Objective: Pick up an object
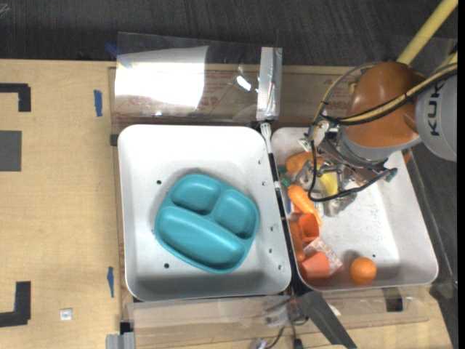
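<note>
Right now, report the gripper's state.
Gripper: low in the right bin among the orange items; open or shut cannot be told.

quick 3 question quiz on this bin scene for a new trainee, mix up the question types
1. True or false: the teal divided plate lies in the same bin as the orange ball.
2. Multiple choice: the hand is above which bin? A) left bin B) right bin C) neither
3. Fill in: the carrot lies close to the right bin's ____ wall.

Key
1. False: the plate is alone in the left bin; the ball is in the right bin, near its front edge.
2. B
3. left, by the divider between the bins.
</note>
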Tool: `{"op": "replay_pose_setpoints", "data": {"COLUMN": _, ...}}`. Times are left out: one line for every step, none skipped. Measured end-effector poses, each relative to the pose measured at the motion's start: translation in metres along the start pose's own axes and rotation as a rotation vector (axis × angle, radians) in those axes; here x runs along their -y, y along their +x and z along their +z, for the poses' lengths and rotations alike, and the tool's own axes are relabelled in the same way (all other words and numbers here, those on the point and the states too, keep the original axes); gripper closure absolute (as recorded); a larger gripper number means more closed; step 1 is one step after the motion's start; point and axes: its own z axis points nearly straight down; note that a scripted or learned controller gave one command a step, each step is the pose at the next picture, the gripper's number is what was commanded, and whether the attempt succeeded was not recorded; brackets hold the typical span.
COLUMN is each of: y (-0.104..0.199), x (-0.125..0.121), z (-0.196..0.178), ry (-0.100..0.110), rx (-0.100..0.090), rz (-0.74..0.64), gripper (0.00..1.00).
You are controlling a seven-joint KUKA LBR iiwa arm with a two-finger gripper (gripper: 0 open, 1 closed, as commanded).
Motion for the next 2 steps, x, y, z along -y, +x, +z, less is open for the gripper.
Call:
{"op": "replay_pose_setpoints", "data": {"y": 0.016, "x": -0.011, "z": -0.001, "ry": -0.003, "rx": -0.002, "rz": -0.096, "gripper": 0.00}}
{"op": "replay_pose_setpoints", "data": {"y": 0.012, "x": -0.009, "z": -0.014, "ry": 0.006, "rx": 0.008, "rz": -0.096, "gripper": 1.00}}
